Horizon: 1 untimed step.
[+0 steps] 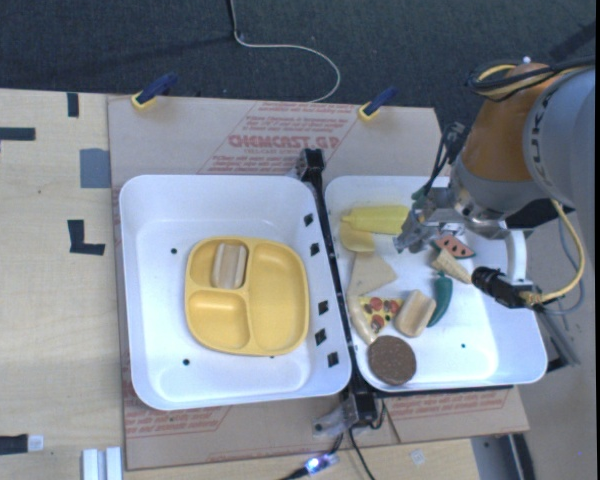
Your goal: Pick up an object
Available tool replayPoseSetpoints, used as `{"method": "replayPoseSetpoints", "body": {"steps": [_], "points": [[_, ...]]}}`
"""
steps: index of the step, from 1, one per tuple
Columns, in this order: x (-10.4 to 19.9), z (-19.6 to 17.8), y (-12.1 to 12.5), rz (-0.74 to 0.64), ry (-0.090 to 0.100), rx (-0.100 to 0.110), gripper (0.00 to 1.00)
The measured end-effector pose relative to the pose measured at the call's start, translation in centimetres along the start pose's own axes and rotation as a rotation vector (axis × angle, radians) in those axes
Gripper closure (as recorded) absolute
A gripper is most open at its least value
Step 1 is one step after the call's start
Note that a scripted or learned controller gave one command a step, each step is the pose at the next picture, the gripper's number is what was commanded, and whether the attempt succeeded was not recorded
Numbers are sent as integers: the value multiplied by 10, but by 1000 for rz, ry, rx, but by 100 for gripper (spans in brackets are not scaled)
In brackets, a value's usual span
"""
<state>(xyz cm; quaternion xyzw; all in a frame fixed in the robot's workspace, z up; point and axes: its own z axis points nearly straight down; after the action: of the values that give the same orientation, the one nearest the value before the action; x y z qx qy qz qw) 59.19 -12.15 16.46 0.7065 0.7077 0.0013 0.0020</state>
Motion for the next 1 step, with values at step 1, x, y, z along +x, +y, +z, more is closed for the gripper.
{"method": "replayPoseSetpoints", "body": {"steps": [1], "points": [[5, -56, -8, 0, 1, 2, 100]]}}
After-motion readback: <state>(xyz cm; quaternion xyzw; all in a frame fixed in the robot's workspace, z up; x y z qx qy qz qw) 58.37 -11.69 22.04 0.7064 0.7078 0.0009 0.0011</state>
